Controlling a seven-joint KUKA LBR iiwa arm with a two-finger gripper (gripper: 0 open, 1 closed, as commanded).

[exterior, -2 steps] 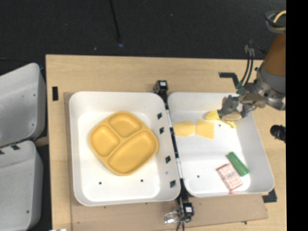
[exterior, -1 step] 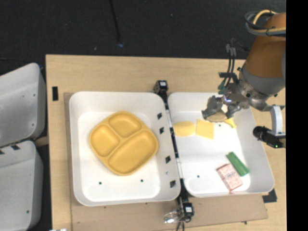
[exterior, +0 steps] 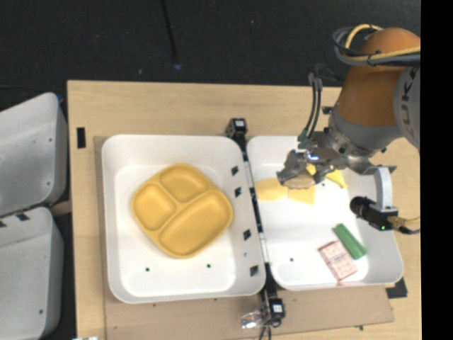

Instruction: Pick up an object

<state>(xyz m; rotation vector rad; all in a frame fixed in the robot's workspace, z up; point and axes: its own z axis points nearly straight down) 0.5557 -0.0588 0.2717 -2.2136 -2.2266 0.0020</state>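
My gripper [exterior: 297,176] hangs low over the upper middle of the right bin [exterior: 311,275], right above a cluster of yellow pieces. A round pale-yellow piece [exterior: 268,190] lies just left of it, a yellow wedge [exterior: 304,195] lies below it, and a small yellow bit [exterior: 337,180] shows to its right. A green block [exterior: 350,241] and a red-and-white packet [exterior: 337,260] lie near the bin's front right.
The left bin [exterior: 117,261] holds a yellow divided plate [exterior: 182,209]. A ridge with black clips [exterior: 249,211] separates the two bins. The wooden bench [exterior: 85,105] surrounds them, with white panels to the far left.
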